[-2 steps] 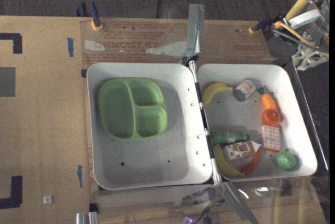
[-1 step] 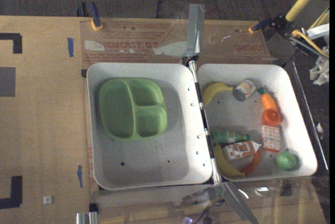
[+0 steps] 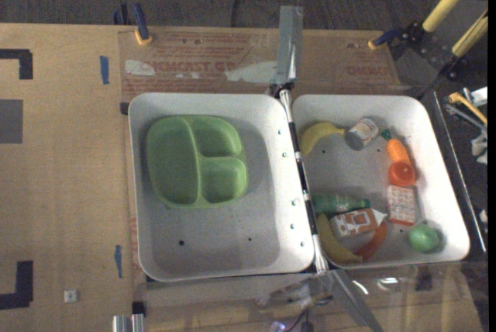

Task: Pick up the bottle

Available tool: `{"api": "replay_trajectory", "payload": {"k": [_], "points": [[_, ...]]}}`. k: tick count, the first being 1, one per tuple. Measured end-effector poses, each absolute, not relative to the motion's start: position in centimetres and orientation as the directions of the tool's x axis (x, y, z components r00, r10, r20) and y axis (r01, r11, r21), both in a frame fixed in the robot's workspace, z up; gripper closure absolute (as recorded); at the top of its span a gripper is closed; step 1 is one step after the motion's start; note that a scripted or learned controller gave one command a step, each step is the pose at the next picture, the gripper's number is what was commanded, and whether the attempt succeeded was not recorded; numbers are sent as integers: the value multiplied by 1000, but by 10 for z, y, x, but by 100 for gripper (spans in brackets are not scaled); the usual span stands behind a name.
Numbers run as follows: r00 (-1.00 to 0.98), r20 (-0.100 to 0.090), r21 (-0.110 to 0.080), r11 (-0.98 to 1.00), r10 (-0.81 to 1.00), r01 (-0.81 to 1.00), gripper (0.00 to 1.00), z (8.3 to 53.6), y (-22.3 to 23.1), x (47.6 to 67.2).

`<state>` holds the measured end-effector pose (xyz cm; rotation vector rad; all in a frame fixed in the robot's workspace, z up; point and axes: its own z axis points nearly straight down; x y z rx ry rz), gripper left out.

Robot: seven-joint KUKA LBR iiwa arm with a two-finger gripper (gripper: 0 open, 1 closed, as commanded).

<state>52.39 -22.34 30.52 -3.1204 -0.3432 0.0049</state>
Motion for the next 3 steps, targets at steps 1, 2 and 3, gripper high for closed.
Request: {"api": "replay_trajectory", "payload": {"k": [1, 2, 3], "points": [[975, 0, 0, -975, 221, 221, 100, 435, -223, 552], [974, -1, 1, -974, 226, 226, 100, 445, -222, 554], [979, -3, -3, -979, 203, 203, 100, 299, -222, 614]]}}
